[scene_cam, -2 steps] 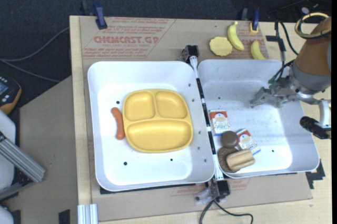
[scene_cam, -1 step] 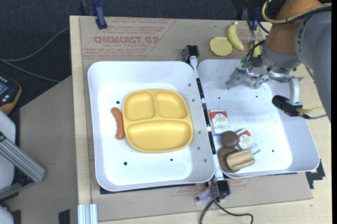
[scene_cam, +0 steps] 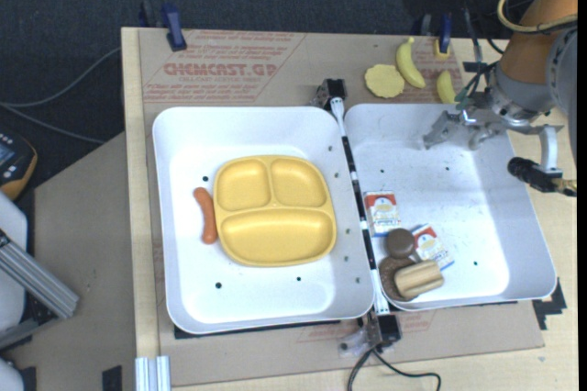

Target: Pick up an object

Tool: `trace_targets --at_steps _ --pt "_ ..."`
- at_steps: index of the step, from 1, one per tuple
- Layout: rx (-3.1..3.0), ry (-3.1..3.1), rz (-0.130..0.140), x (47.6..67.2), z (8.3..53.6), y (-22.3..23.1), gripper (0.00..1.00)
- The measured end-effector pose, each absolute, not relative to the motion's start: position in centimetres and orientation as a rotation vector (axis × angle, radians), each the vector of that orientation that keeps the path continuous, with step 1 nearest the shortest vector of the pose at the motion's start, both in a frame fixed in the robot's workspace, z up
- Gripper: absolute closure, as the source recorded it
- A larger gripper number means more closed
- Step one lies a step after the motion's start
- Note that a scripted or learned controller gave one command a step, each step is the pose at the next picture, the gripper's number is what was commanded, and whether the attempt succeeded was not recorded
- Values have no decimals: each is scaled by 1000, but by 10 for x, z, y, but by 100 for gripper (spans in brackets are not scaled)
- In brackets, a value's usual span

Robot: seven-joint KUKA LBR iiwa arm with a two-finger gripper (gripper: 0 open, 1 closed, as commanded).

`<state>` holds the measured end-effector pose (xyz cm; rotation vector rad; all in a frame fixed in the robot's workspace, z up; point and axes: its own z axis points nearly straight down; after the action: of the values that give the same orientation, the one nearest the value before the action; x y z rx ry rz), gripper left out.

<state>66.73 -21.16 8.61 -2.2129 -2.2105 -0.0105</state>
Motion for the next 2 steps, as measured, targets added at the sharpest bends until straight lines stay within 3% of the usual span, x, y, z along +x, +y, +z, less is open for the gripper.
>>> trace_targets --at_steps 1,2 --pt "-2208 -2222 1 597 84 -113 0" --pt "-2219 -2209 8 473 84 -103 0"
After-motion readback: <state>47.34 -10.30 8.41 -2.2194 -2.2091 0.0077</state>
